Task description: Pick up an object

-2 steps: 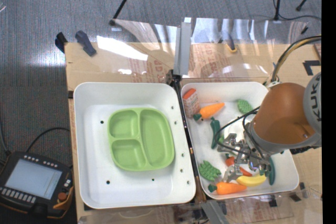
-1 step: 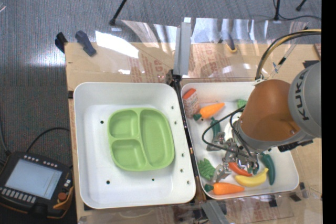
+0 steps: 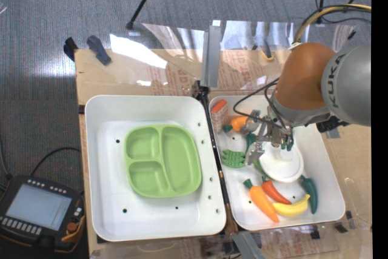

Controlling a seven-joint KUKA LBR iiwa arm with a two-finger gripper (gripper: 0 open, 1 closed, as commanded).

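White dish directly beneath gripper, in right bin. Green comb-like piece just left of gripper, long axis across bin. Carrot, banana nearer camera than gripper. Green tray well left. Finger opening: cannot tell; nothing seen held.
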